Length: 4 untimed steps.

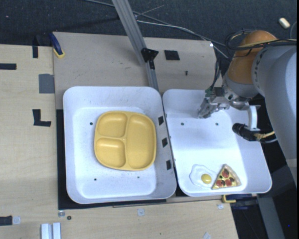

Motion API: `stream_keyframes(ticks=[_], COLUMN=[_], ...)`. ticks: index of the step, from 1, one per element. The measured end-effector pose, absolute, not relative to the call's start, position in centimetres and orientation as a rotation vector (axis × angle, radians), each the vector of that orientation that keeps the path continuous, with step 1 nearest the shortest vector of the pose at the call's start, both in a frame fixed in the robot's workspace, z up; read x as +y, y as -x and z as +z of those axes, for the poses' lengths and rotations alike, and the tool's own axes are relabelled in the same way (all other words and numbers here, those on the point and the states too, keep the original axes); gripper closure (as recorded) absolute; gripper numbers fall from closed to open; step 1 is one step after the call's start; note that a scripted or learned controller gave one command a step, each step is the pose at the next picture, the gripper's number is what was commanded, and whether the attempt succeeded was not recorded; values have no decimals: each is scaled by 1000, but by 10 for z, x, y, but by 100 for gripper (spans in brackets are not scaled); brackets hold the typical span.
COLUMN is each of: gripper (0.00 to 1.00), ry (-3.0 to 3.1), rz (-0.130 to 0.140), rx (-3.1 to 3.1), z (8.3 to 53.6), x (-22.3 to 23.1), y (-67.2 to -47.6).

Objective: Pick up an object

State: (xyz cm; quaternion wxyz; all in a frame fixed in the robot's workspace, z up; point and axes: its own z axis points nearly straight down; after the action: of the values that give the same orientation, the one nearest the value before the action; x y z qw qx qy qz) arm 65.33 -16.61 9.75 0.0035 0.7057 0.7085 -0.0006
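The arm [269, 68] reached in from the right, its grey body filling the upper right corner and the orange band sitting above the wrist. The wrist bent down and leftward, so the gripper [205, 111] hung low over the far part of the right bin [199, 133], near that bin's back wall. Whether its jaws were wide or narrow could not be told; the tips were small and dark against the white floor, and nothing showed between them.

Well apart from the gripper, at the near edge of the same bin, lay two toy foods. The pizza slice [225, 177] lay flat, its long axis running from a narrow tip pointing toward the far side of the bin to a broad crust end facing the near rim. Just beside it on the left lay the fried egg [202, 176], flat, yolk up, with no clear direction.

In the left bin [79, 133] a yellow divided plate [125, 140] rested near the middle.
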Motion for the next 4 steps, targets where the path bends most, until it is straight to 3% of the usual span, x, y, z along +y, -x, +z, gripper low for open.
stream_keyframes(ticks=[3, 4], gripper=[100, 100], ry=[-2217, -2216], rz=[3, 1], rx=[2221, 2229], z=[252, 258], x=[-152, -96], y=[-653, -637])
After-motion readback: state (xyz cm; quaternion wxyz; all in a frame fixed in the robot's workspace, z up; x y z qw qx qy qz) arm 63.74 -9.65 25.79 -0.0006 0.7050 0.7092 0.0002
